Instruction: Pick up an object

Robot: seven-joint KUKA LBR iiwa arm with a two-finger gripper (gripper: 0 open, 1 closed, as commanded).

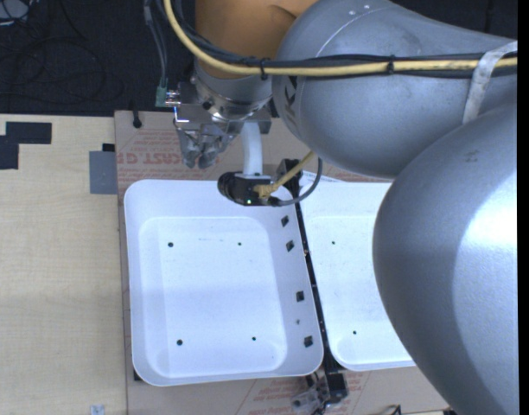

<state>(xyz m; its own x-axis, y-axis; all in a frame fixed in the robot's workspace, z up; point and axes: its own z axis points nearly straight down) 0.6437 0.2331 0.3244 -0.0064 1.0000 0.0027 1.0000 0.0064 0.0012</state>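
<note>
The gripper (201, 152) hangs above the left bin's (148, 206) far rim. Its fingers sit close together, nothing between them. The grey arm (394, 102) overshadows the right bin (351, 232).

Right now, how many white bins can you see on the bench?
2. The left bin lies fully in view; the right bin sits beside it, partly hidden under the arm.

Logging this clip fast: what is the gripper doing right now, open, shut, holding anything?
Gripper: above the far edge of the left bin; whether it is open or shut cannot be told, and no object is seen in it.
</note>
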